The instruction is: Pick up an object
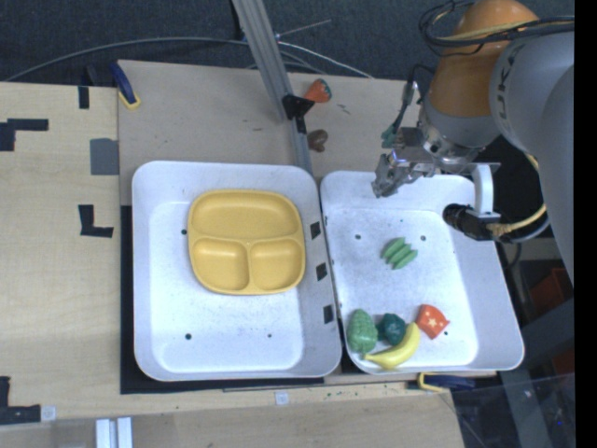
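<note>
The gripper (pixel 386 183) hovers over the right bin's (pixel 485 278) far edge; whether it is spread I cannot tell. The green beans (pixel 399 252) lie apart mid-bin, an easy first target.

Arm (pixel 546 73): smooth light-grey casing, rounded links. Glossy orange band (pixel 480 49) sits just above the wrist, domed where it caps the joint. Thin black cables (pixel 448 21) loop over the orange section. Gripper (pixel 387 183) is dark bare metal, small and boxy. White bracket (pixel 483 189) beside it, with a black hose fitting below.
</note>
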Controlling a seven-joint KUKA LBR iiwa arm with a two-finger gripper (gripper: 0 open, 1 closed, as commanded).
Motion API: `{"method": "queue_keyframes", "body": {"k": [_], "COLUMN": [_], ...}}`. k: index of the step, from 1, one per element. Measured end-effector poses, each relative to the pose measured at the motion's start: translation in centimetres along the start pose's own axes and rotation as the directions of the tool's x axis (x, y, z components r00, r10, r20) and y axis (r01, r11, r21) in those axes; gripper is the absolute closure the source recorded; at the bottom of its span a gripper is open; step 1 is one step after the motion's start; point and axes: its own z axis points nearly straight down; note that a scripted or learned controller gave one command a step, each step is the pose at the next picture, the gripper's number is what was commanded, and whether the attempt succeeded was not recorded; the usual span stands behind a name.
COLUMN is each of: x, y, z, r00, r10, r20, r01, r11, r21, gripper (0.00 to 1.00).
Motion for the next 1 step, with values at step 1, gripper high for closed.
{"method": "queue_keyframes", "body": {"k": [1], "x": [6.46], "y": [-0.32], "z": [-0.36], "r00": [1.0], "r10": [-0.002], "r20": [-0.001], "r01": [0.002], "r11": [1.0], "r21": [0.0], "gripper": [1.0]}}
